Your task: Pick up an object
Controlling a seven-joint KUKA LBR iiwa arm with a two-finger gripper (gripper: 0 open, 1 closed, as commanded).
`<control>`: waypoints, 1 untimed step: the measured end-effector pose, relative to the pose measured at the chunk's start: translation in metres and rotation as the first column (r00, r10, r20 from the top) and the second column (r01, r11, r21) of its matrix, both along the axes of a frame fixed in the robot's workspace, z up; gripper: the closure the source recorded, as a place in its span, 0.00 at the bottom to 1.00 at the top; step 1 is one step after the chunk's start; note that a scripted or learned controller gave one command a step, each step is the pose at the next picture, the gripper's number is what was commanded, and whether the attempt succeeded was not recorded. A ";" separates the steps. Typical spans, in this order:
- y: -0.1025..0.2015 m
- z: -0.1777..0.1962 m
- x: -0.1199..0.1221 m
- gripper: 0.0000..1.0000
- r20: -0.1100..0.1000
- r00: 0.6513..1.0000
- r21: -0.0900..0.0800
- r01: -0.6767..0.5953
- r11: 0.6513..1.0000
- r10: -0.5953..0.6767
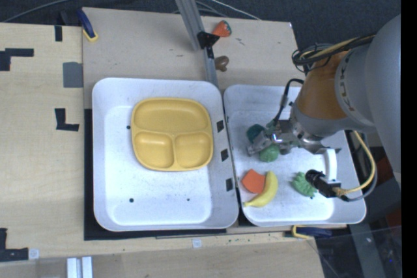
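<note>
Green round obj (pixel 268 154) in right bin (pixel 287 208), near bin centre, at hand (pixel 264 142) tips. Hand low over it; open/closed: can't tell. Banana (pixel 264 192) + orange piece (pixel 253 180) at 6 o'clock, touching. Green leafy toy (pixel 302 183) at 4. Yellow divided plate (pixel 172 133) in left bin (pixel 117 205).

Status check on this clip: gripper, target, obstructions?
Gripper low in right white bin, at round green object. Grasp unconfirmed. Yellow banana, orange piece close by.

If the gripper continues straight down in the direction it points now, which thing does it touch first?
Most likely the round dark green object in the right white bin: the gripper sits directly over it. Depth is unclear from this slanted view, so they may already touch.
</note>
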State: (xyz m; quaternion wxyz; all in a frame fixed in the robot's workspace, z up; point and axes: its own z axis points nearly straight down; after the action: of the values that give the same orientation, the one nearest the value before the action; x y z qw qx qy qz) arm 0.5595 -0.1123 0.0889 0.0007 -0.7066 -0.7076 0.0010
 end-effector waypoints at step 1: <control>0.001 0.010 0.000 1.00 0.000 1.000 0.001 -0.001 1.000 0.001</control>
State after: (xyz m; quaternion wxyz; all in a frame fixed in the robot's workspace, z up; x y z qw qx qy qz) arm 0.5596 -0.1115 0.0989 0.0012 -0.7063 -0.7079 0.0006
